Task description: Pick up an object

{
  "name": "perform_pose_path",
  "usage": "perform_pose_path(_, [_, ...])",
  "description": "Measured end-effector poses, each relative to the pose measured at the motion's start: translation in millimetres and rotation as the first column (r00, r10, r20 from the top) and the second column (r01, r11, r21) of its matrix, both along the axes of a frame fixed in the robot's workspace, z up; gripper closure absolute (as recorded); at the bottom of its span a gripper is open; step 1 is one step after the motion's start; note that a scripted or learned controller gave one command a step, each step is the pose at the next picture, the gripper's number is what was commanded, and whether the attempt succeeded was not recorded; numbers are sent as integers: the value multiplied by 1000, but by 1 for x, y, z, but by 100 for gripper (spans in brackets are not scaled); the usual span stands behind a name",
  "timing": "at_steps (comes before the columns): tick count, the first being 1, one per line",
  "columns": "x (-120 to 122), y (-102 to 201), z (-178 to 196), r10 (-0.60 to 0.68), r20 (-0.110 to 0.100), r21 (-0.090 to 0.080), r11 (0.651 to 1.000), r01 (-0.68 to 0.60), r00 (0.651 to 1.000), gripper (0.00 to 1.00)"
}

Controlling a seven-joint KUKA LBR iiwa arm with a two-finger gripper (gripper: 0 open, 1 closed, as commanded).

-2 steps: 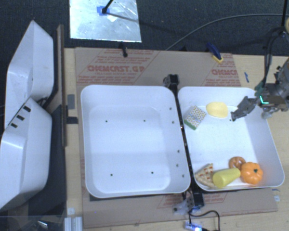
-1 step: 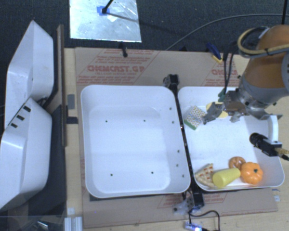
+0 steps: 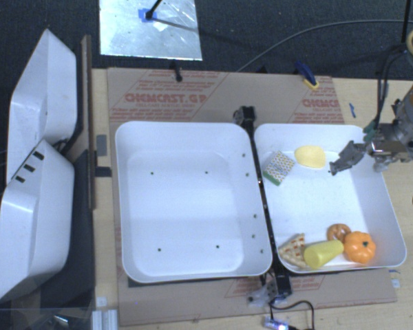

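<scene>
The right bin (image 3: 372,205) holds several small objects. A pale yellow lemon-like piece (image 3: 310,157) and a green-and-white patterned block (image 3: 279,167) lie near its back left. At its front sit an orange pumpkin (image 3: 359,247), a brown round piece (image 3: 338,232), a yellow-green cylinder (image 3: 322,253) and a tan slice (image 3: 293,249). My gripper (image 3: 344,159) hangs over the bin's back right, just right of the pale yellow piece, apart from it. Nothing shows between its fingers.
The left bin (image 3: 186,198) sits beside the right one, with a black clamp (image 3: 246,115) at their shared back edge. Two white tubs (image 3: 34,163) stand off the bench at left. A shiny sheet (image 3: 150,18) lies on the dark floor behind.
</scene>
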State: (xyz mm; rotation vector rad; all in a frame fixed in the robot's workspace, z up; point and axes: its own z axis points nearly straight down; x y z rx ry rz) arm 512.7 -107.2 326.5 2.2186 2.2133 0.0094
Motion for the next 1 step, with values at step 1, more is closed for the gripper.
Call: perform_pose_path(1, [74,-6,-66,4,-14,1,1000,-4,1000,0])
